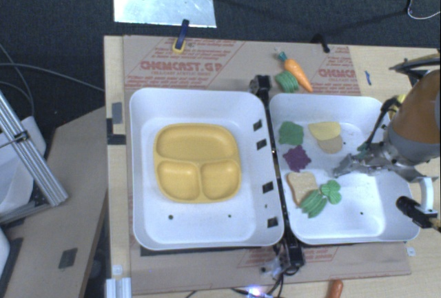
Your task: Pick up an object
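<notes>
Toy food pieces lie in the right-hand white bin (358, 221): a dark green leafy piece (290, 132), a purple piece (297, 157), a tan bread slice (301, 185), a green pea pod (320, 199) and a pale yellow piece (325, 135). Left of them, a yellow divided plastic tray (198, 162) sits in the other white bin (148, 117). Reaching in from the right, the grey arm's gripper (342, 169) hovers low over bare bin floor near the pea pod, its two thin fingers slightly apart, gripping nothing.

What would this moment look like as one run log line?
phase: reaching | gripper: low in right bin, nothing seen held | nearest: yellow piece, purple piece | left bin: yellow tray
</notes>
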Motion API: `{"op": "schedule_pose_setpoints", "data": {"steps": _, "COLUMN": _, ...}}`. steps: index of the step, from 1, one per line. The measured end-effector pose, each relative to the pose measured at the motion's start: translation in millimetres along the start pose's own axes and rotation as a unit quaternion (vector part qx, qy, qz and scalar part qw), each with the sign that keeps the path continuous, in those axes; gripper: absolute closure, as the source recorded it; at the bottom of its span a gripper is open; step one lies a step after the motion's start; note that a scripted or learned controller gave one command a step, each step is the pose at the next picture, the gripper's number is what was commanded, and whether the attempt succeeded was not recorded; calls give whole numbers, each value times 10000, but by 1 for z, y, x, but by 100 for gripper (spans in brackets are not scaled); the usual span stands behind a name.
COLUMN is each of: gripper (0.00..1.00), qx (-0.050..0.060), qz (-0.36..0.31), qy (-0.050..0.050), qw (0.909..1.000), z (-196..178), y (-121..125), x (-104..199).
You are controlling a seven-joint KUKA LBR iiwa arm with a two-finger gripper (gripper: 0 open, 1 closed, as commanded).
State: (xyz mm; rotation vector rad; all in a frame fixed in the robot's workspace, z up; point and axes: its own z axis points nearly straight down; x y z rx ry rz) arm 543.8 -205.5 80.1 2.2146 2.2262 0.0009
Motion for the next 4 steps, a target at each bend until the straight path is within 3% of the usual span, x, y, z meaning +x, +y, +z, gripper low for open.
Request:
{"op": "schedule_pose_setpoints", "data": {"steps": 1, "gripper": 0, "qx": -31, "qz": -7, "qy": -9, "qw": 10000, "z": -6, "y": 54, "x": -1}}
{"op": "schedule_pose_setpoints", "data": {"steps": 2, "gripper": 0, "qx": 47, "qz": 7, "qy": 32, "qw": 10000, "z": -4, "y": -42, "x": 81}}
{"op": "schedule_pose_setpoints", "data": {"steps": 3, "gripper": 100, "qx": -8, "qz": 15, "qy": 3, "qw": 10000, "z": -15, "y": -37, "x": 77}}
{"op": "schedule_pose_setpoints", "data": {"steps": 4, "gripper": 100, "qx": -57, "qz": -59, "qy": 24, "qw": 10000, "z": -110, "y": -2, "x": 183}}
